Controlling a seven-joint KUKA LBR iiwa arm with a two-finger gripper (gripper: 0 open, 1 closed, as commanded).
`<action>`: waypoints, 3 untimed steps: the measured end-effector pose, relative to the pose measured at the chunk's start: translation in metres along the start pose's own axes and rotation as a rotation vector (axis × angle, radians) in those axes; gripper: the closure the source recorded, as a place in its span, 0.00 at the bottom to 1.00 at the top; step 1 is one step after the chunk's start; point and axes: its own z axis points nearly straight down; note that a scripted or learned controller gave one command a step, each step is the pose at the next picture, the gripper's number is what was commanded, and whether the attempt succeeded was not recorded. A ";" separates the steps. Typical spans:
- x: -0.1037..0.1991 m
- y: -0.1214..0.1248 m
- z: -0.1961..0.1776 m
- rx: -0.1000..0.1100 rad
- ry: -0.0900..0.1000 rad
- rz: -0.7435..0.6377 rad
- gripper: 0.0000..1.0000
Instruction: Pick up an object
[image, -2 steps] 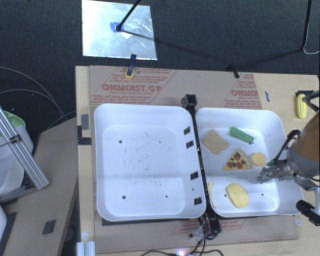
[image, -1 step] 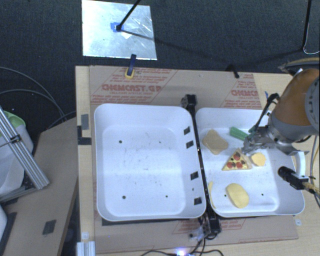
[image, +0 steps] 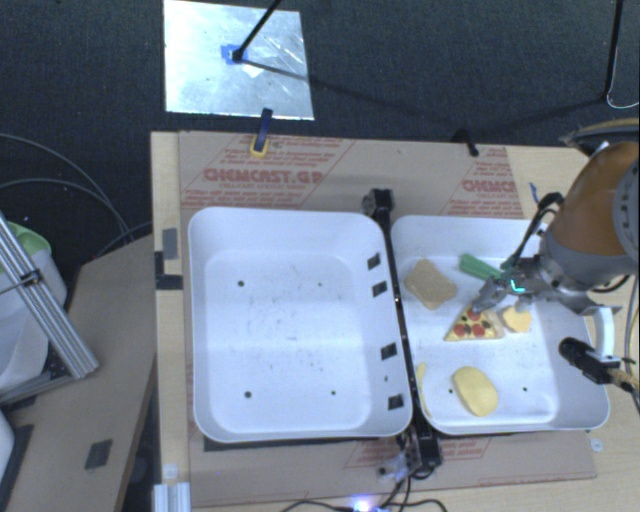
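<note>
The right white bin (image: 560, 405) holds a tan bread slice (image: 431, 283), a green stick-shaped piece (image: 479, 267), a pizza slice (image: 474, 327), a small yellow piece (image: 517, 320) and a yellow lemon-like lump (image: 475, 390). My gripper (image: 492, 297) reaches in from the right and hangs low over the bin, its tips just above the pizza slice's upper edge and below the green piece. Nothing shows between its fingers.
The left white bin (image: 215, 235) lies beside the right one, with a black divider strip (image: 392, 300) between them. A cardboard sheet (image: 330, 165) lies under both bins. An aluminium frame (image: 40, 300) stands at the far left.
</note>
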 end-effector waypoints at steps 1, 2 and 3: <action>0.017 0.001 0.048 0.003 0.001 -0.002 0.00; 0.016 0.002 0.035 -0.003 0.000 -0.003 1.00; 0.070 -0.005 0.047 0.003 0.003 -0.004 1.00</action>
